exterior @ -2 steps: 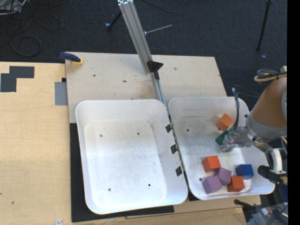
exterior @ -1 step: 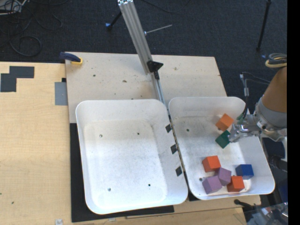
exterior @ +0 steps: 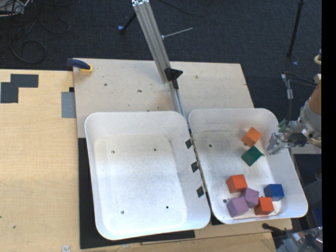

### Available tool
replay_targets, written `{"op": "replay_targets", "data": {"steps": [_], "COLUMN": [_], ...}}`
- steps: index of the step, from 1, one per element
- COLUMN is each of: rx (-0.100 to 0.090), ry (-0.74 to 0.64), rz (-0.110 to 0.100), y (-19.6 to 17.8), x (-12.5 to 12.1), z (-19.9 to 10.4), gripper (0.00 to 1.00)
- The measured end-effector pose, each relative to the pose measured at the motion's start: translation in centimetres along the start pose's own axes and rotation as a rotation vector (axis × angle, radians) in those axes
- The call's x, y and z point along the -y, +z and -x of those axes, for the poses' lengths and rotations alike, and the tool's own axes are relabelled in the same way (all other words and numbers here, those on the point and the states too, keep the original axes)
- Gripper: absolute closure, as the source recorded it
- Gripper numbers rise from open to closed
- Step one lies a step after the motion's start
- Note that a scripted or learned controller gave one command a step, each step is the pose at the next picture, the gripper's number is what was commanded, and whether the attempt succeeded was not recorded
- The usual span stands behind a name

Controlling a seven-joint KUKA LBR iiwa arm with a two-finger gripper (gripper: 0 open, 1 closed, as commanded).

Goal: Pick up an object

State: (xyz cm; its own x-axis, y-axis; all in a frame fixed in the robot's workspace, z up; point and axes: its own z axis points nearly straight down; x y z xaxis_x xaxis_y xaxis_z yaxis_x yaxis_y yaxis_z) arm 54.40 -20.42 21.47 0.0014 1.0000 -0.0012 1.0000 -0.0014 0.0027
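Beside the right bin's wall, the tool, grip state indiscernible, risks clipping it before reaching the green block.

Seven blocks lie in the right bin, perhaps touching; left bin beside it.
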Motion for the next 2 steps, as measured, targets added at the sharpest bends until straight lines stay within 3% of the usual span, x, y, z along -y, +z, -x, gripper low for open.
{"op": "replay_targets", "data": {"steps": [1, 2], "rx": [0.000, -0.003], "ry": [-0.003, -0.006], "rz": [0.001, -0.003], "y": [-5.5, -5.9], "x": [0.8, -0.2], "z": [-0.2, -5.2], "gripper": [1.00, 1.00]}}
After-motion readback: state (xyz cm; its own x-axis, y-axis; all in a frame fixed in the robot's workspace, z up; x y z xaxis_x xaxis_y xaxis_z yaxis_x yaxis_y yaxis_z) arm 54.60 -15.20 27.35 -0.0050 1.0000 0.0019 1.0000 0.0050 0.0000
